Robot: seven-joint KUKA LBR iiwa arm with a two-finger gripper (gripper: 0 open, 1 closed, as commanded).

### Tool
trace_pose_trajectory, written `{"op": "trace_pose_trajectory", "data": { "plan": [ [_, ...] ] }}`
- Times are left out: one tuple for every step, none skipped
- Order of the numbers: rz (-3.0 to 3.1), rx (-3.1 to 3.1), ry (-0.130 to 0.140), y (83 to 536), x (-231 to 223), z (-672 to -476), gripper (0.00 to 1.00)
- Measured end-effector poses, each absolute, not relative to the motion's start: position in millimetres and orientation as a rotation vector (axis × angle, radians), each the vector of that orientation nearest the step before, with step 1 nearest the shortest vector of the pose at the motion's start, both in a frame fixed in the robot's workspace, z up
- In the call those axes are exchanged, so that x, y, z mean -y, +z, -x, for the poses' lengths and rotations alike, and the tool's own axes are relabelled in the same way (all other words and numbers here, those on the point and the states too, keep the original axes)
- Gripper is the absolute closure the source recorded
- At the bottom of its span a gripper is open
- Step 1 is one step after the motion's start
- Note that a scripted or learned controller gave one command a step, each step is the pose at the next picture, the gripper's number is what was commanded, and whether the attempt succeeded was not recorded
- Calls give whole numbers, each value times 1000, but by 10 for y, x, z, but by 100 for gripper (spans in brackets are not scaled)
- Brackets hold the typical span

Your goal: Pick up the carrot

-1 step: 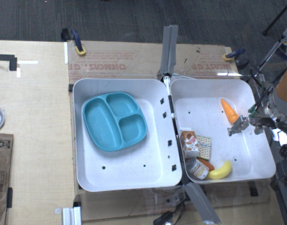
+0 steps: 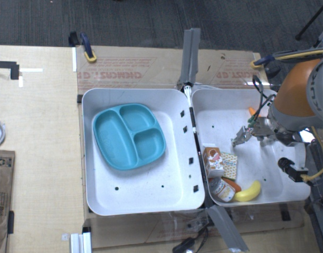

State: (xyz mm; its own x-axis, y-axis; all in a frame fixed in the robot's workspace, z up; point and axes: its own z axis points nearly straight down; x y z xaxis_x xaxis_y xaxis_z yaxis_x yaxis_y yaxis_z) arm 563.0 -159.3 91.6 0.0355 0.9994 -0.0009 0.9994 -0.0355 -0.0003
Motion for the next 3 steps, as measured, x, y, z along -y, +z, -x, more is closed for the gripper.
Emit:
{"op": "trace_pose_trajectory", "data": {
  "plan": [
    [-2263, -2178, -3, 1005, 1603, -5629, 100],
    [-2039, -2389, -1, 1917, 910, -6160, 100],
    [-1937, -2475, -2, 913, 1305, -5408, 100]
  ]
}}
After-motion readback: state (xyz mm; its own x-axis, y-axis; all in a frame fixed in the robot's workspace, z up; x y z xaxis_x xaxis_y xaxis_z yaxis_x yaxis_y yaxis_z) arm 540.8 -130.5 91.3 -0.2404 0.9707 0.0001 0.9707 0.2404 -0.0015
